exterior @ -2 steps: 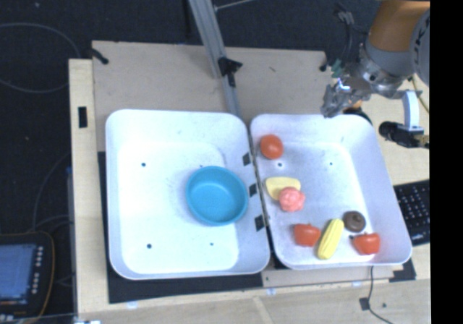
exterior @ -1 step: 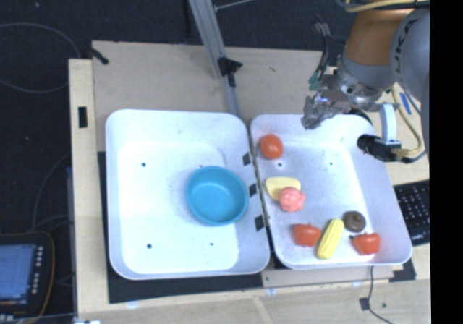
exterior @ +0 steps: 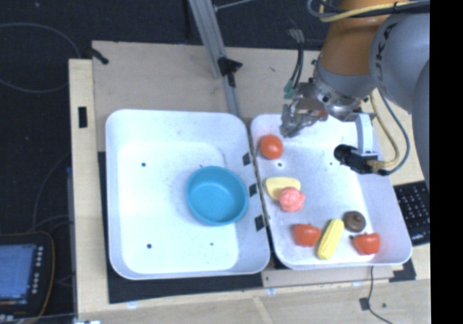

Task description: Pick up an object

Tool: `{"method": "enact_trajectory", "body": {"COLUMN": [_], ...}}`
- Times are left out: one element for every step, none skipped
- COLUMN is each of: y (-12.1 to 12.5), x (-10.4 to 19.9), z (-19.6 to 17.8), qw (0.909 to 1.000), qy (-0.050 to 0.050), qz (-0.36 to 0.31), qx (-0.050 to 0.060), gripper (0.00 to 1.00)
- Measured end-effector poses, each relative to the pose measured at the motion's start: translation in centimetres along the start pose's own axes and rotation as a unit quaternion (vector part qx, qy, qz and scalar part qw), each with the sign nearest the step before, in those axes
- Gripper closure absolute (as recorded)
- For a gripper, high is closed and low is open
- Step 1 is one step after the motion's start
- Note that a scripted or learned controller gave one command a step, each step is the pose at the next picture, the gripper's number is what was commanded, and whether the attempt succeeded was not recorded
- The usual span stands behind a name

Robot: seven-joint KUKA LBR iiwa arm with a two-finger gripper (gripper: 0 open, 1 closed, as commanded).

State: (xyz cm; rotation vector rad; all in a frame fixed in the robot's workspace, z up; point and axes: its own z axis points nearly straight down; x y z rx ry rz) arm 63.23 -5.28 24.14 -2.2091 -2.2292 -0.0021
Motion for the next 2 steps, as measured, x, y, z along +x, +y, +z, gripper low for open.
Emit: {"method": "enact_trajectory", "body": {"y": [-1.8, -3.8], "x": [5.8, 10.8], "z": [0.2, -0.8], "qw": [1.0, 1.0], "qy": [0.0, 0.0], "qz": [0.0, -0.001], "qx": [0.001, 0.002], "gripper": [1.0, 1.0]}}
